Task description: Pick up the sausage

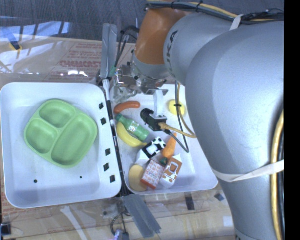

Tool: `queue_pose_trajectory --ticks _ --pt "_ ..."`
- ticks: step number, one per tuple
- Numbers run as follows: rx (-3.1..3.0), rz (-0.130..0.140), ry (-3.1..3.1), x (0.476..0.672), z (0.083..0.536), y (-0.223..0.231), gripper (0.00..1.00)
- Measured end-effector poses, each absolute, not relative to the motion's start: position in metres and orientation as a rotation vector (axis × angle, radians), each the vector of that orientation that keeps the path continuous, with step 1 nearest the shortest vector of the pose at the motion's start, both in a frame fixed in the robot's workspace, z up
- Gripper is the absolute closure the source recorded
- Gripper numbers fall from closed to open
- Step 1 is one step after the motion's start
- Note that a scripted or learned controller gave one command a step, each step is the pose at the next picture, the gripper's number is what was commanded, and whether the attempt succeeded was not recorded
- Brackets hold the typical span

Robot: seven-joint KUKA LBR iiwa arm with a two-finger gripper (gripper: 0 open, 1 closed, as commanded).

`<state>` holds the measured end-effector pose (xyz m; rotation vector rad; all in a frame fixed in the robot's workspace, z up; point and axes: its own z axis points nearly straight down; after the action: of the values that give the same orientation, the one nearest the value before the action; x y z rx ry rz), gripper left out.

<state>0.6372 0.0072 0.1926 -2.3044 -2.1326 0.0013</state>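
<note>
Hanging low over the far end of the right bin (202, 176), the gripper (132, 84) sits just above the sausage (127, 105), though the orange wrist band and the grey arm (230, 84) crowd it so closely that I cannot tell how the claw stands. Nothing is visibly caught in it. The sausage lies flat on the bin floor, hard by the wall that divides the two bins, loose and apart from the claw. On the side of the sausage away from the claw, a small green bottle (132, 127) rests across a banana (127, 135), near enough to get in the way of a sloppy descent. Further out from the sausage a carrot (170, 147), a black-and-white block (155, 146) and two little cartons (162, 173) are heaped toward the near end. Across the dividing wall from the sausage, the left bin (20, 184) holds a green divided plate (61, 132), well clear of the work. My guess is the arm is lined up for a straight drop.
</note>
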Motion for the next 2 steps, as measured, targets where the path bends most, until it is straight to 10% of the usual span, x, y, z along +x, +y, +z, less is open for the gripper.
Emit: queue_pose_trajectory --ticks 1,2 --pt "-2.248 0.007 -2.191 0.596 0.191 0.098 1.00" --pt "-2.386 0.006 -2.040 0.617 0.146 0.200 1.00"
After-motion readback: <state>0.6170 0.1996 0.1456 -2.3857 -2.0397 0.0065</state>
